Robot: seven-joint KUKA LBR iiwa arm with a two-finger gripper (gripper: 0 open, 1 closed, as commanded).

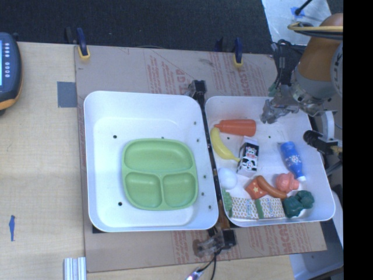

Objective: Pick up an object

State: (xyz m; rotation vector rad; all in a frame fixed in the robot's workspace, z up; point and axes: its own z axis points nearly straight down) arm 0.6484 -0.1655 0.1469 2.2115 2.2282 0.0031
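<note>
The right bin [274,142] holds several small objects: an orange carrot [236,127], a yellow banana [220,145], a black-and-white milk carton [248,158], a blue bottle [291,158], a white ball [229,179], an orange-red toy [265,188], a pink piece [286,182], a green broccoli-like piece [299,203] and a striped packet [254,208]. My gripper [273,112] hangs over the bin's far right part, to the right of the carrot, with nothing seen in it.
The left bin [105,156] holds a green sectioned plate [159,174]. A handheld controller [9,69] lies at the bench's far left. Clamps [83,45] sit along the cardboard's far edge. The arm [317,63] fills the upper right corner.
</note>
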